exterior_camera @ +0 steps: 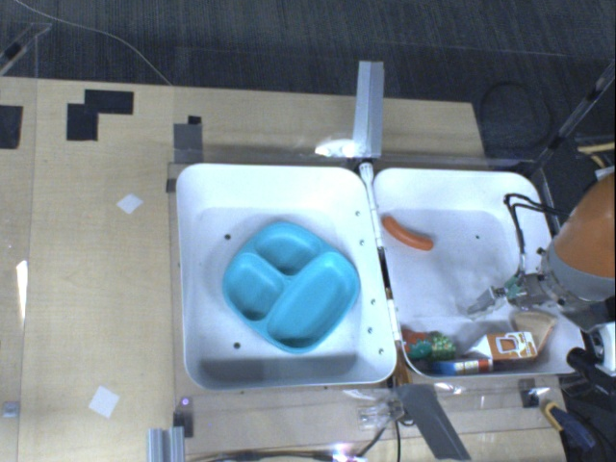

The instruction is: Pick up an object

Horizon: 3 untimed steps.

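My gripper [484, 302] hangs low over the right bin [452, 186], in its right half, on the grey arm with the orange band [589, 243]. An orange sausage-shaped object [407, 233] lies in that bin's upper left, well apart from the gripper. Along the front wall sit a green and red piece [431, 343], a blue and red marker-like object [460, 364], a small orange carton [510, 346] and a tan slice-shaped piece [539, 325]. The gripper is just above and left of the carton and the tan piece. I see nothing held in it.
The left bin [202, 258] holds a blue divided plate [291, 284]. A metal post [370, 109] stands behind the wall between the bins. Black cables [525, 221] loop by the right bin's far right wall.
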Available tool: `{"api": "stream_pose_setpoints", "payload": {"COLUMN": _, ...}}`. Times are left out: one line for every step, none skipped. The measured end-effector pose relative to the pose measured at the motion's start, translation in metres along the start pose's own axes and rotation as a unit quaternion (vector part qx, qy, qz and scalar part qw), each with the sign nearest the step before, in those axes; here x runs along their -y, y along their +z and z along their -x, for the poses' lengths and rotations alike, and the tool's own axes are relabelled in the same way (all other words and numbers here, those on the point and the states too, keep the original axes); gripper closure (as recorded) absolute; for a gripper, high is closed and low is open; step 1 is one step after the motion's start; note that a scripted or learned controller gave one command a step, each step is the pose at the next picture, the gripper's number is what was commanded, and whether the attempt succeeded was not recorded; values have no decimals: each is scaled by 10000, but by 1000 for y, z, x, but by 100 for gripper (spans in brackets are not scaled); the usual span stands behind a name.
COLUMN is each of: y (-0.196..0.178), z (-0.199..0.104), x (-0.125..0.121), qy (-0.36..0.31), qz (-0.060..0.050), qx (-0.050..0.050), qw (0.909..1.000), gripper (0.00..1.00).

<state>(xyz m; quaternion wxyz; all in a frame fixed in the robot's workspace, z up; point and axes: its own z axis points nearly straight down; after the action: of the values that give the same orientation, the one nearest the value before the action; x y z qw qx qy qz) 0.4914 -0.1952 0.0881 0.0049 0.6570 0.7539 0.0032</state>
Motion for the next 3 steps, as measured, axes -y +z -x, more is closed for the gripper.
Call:
{"api": "stream_pose_setpoints", "payload": {"y": 2, "z": 14, "x": -63, "qy": -124, "qz": 4, "qx": 6, "qw": 9999, "gripper": 0}}
{"api": "stream_pose_setpoints", "payload": {"y": 5, "z": -11, "x": -168, "qy": 359, "qz": -28, "qx": -6, "qw": 9994, "gripper": 0}}
{"api": "stream_pose_setpoints", "payload": {"y": -34, "z": -50, "x": -188, "qy": -697, "qz": -32, "qx": -11, "qw": 9976, "gripper": 0}}
